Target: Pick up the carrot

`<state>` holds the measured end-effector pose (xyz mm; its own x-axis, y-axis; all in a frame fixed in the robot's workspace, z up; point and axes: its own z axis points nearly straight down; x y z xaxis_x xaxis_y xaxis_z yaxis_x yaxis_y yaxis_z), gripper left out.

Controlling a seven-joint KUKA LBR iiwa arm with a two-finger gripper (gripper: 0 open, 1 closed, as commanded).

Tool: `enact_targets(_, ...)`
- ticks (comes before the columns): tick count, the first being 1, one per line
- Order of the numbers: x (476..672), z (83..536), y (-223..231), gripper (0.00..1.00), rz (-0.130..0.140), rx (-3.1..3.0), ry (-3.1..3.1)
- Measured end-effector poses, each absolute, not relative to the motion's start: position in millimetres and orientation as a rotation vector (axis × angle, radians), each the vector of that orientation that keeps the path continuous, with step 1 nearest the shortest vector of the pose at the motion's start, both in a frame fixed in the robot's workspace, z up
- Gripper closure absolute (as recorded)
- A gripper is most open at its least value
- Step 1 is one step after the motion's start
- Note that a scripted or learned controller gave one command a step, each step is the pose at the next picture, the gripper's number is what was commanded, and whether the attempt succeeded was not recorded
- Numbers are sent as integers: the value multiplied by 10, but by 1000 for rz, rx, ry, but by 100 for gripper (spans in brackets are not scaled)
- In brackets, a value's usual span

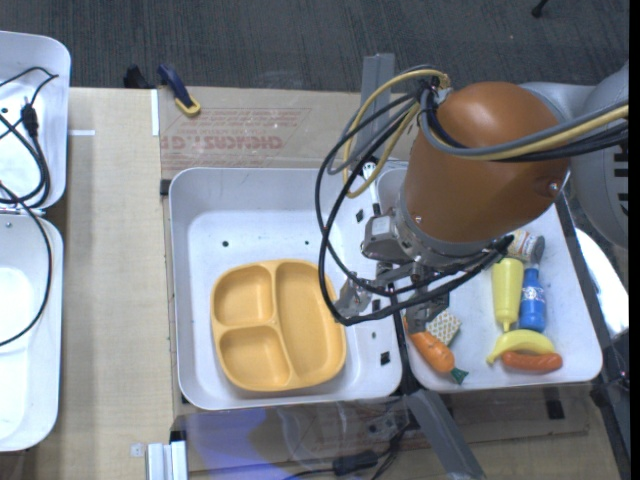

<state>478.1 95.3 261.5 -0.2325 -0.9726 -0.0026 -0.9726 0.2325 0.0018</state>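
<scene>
The carrot (434,352) is small and orange with a green stem end. It lies at the front left corner of the right bin (585,353), pointing toward the front rim. The arm's wide orange band (485,163) hangs over the wall between the two bins and covers much of the right bin. Below it, the gripper (378,286) sits among black cables over the left bin's right edge, up and to the left of the carrot. Nothing can be seen held in it.
A yellow divided plate (275,323) lies in the left bin (200,268). The right bin also holds a yellow bottle (507,288), a blue bottle (532,306), a banana (520,343), a red sausage (532,363) and a small checkered piece (444,326) just behind the carrot.
</scene>
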Motion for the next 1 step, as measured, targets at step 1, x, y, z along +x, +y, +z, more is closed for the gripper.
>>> enact_targets(1,6213,2327,1362,0,4,-2241,2195)
